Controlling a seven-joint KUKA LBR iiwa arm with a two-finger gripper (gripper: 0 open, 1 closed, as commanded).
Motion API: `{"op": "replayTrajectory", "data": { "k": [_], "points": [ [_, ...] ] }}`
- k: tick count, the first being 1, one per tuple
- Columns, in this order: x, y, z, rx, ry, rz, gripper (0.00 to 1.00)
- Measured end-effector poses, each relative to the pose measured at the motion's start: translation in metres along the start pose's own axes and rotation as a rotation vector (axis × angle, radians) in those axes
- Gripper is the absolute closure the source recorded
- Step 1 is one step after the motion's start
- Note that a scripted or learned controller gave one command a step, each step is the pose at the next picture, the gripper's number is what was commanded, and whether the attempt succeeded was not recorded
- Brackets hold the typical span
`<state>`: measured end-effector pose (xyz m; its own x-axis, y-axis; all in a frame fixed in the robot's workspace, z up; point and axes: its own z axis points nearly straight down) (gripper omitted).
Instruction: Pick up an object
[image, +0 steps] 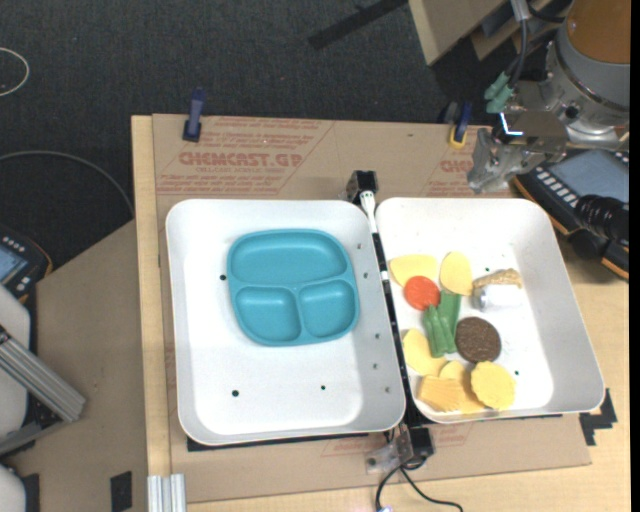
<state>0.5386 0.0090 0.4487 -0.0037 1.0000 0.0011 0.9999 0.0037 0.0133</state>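
— Where are the things to pick?

— Nearest the camera, at six o'clock in the right bin (540, 225), sit three yellow pieces (492, 384). Going back: a fourth yellow piece (415, 349) at the bin's left, one brown disc (478, 339), one green piece (441, 322), one orange-red piece (421, 292), one pale crust-like piece (497, 282), then two more yellow pieces (455, 271). The left bin (200, 390) carries one teal divided plate (292, 286).

— And your tool?

— My tool (497, 160) hangs past the right bin's far rim, at twelve o'clock. I cannot tell whether it is released or clenched.

— How would you go in?

— I'd pick the pale piece; it lies apart, so I can descend straight over it.
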Motion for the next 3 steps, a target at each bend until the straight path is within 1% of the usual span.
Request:
{"op": "replayTrajectory", "data": {
  "k": [1, 2, 3],
  "points": [
    [-0.010, -0.057, 0.031, 0.018, 0.000, 0.006, 1.00],
    [0.007, -0.060, 0.057, 0.018, -0.001, 0.002, 1.00],
    [0.013, -0.051, 0.076, 0.018, -0.001, 0.003, 1.00]
  ]
}}
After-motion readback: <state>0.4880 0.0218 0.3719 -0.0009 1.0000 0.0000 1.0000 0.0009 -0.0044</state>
